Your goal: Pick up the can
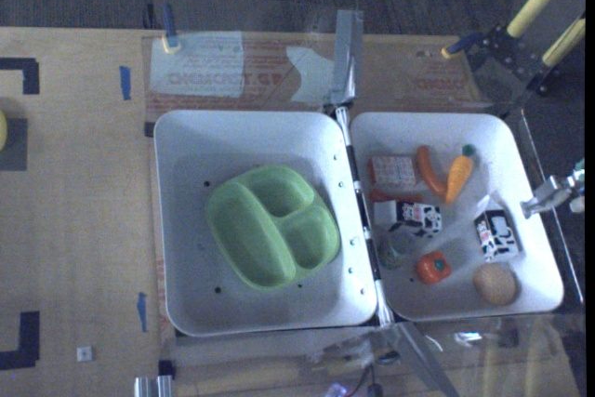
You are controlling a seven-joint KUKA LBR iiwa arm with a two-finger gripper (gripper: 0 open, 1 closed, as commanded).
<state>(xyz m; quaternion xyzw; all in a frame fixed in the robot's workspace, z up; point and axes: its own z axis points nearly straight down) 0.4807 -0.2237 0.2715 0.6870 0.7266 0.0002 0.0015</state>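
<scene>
Can (394, 250): small, grey, dull. We take it for the task's thing, though it is dim and hard to make out. It sits in the right bin (535, 293), near the front, close to the wall shared with the left bin (177, 293).

Crowding is the main risk. A red tomato-like piece (432, 268) lies just beside the can, and a cow-patched carton (420, 217) lies just behind it. We judge that a descent slightly off could pinch one of these instead, or knock the can against the dividing wall. The wall also leaves little room on that side. If the can lies on its side, which we cannot settle, it may roll away from a closing grasp.

Tool (550, 195): at the right bin's right rim, well apart from the can, holding nothing; we cannot tell whether it is spread or pressed together. Between it and the can are a second cow-patched carton (495, 235) and a tan round lump (496, 284), which a low sweep could clip.

Green divided plate (272, 225) sits in the left bin, out of the way.

Writing: the cartons show black-and-white patches only. The red-and-white box (392, 170), farther back, has print too small to read. The far panels (214, 74) on the surface carry reddish lettering too faint to read.
</scene>
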